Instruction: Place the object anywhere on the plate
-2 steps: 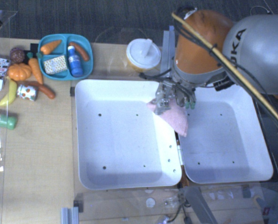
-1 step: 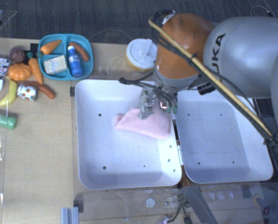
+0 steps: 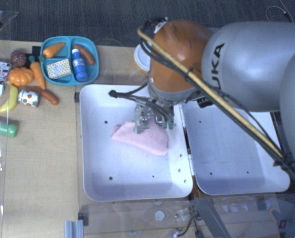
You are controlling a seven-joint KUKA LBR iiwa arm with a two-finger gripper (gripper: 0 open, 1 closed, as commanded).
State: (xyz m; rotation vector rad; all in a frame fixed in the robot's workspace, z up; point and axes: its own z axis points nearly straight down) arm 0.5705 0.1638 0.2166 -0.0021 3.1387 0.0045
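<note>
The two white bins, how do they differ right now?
The left bin holds a pink object, with the gripper above it; the right bin holds nothing I can see. The arm covers more of the right bin. Both are shallow, white and set side by side.

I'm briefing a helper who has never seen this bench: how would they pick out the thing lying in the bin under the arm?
Find the two white bins side by side and take the left bin. Near its middle, right under the arm's hand, lies a pale pink sponge, flat and roughly wedge-shaped. It is the only thing lying in that bin; the colourful toy food sits outside, on the wooden bench.
</note>
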